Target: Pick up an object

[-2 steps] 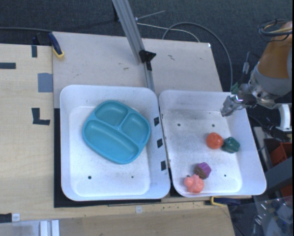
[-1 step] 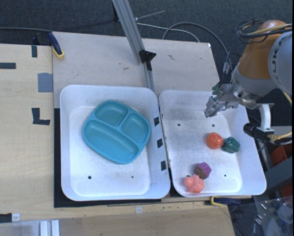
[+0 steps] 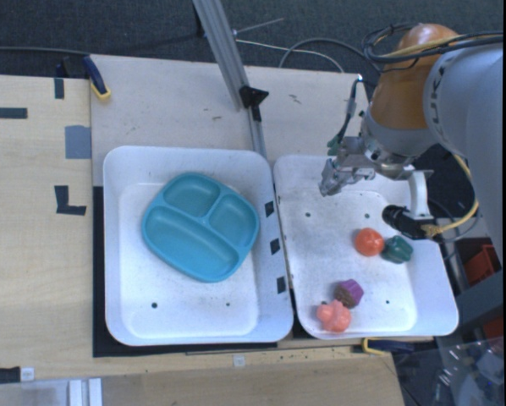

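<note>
Four small objects sit in the right bin, and none of them is under your gripper right now. The fingers hang over the bare far-left part of that bin's floor, and honestly you can't tell from this slanted view whether they're spread or pressed together; the tips just blur into one dark wedge, and nothing shows between them. So I'd call the pick not yet started. The closest candidate is the orange ball, which lies toward the camera and off to the view's right from the fingertips, near but clearly apart. Touching it on its far side from the fingers is the green piece, so if you go for the ball, closing along that line could catch both. Further toward the near rim from the fingers, the purple object and the pink object sit touching each other, well apart from the tips. None of these reads as long in any direction, they're all lumpy and roundish, so finger angle matters less than just getting over one. The blue divided plate is way off on the other side of the fingers, in the left bin, and looks like a poor grab anyway, flat and wide.
</note>
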Available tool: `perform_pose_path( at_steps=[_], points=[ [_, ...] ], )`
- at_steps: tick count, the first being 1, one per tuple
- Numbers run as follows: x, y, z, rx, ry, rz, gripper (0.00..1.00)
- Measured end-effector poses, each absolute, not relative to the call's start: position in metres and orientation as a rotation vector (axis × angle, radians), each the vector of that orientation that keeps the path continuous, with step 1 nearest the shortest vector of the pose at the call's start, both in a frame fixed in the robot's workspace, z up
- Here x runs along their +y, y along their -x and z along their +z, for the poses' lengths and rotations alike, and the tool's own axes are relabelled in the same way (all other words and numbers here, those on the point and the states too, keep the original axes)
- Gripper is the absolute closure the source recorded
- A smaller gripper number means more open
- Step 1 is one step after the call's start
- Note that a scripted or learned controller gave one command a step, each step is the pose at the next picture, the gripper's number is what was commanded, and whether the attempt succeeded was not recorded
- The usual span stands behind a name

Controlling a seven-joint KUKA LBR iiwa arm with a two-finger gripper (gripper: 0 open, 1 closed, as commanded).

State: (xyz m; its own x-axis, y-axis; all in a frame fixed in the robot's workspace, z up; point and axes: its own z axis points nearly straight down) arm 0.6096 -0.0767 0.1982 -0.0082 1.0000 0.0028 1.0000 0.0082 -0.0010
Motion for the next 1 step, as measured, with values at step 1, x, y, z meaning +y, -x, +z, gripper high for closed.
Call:
perform_pose_path(
  at_steps=[1],
  points=[
    [-0.0231,-0.6189,0.2142,-2.229,2.212,-0.003,1.0]
  ],
)
